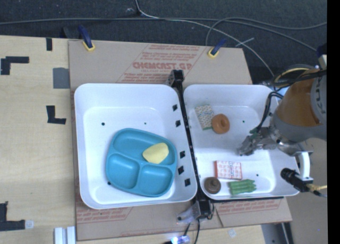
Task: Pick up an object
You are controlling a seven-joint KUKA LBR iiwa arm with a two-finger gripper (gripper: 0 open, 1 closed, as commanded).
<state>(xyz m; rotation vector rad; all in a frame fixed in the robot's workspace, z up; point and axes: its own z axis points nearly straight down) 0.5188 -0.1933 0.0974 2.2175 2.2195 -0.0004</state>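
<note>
The right bin (pixel 249 97) holds a brown doughnut-like ring (pixel 220 124), a small patterned packet (pixel 204 116), a red-and-white card (pixel 228 170), a dark round piece (pixel 212 185) and a green bundle (pixel 242 186). My gripper (pixel 247 148) hangs low over the right bin's middle, right of the ring and above the card, with nothing visible between its fingers. In the left bin (pixel 90 104) a blue divided plate (pixel 139 163) carries a yellow lump (pixel 156 153).
A black divider (pixel 184 131) runs between the two bins. The arm's grey body with its orange band (pixel 298 104) overhangs the right bin's right wall. Cables (pixel 234 30) trail across the dark floor behind the cardboard.
</note>
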